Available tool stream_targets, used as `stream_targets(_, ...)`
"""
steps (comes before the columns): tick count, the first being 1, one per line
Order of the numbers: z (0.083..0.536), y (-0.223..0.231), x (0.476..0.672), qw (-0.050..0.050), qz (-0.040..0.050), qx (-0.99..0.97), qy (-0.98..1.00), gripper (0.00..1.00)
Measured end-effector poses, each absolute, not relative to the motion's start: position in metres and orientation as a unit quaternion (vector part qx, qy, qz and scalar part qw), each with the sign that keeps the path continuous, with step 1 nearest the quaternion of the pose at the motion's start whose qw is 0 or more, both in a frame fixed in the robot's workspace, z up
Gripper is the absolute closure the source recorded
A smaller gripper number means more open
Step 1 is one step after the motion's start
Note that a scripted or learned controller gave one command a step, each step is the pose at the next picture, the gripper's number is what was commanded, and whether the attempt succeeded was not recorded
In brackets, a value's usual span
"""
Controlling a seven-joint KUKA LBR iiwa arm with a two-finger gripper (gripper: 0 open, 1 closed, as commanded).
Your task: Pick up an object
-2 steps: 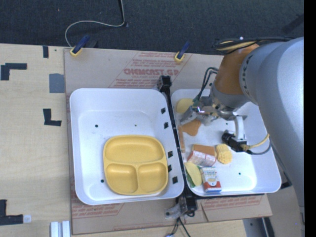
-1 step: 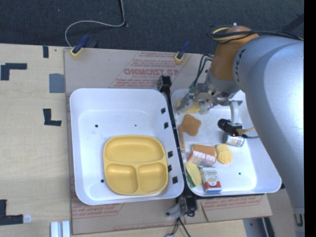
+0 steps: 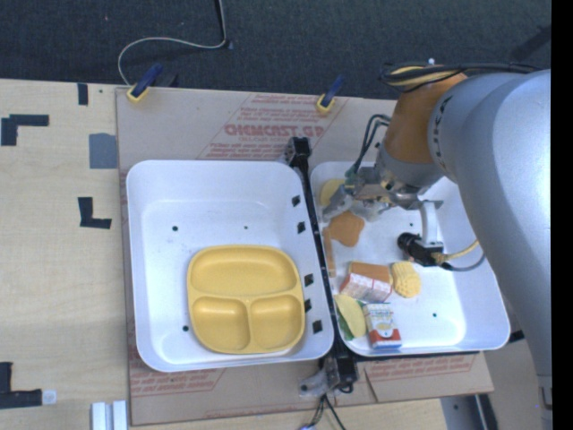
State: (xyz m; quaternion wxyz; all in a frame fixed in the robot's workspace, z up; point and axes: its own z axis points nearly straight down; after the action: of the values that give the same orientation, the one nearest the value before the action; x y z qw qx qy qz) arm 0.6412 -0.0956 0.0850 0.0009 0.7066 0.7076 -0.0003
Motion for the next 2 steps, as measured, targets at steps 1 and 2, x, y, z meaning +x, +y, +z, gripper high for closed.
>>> stream_targets(1,0.085,-0.095,0.652,0.000,-0.0001,0.707,0.708,0.00)
stream_targets(2,0.085,-0.095,0.630,0.001,0.0002,0.707,0.708,0.00)
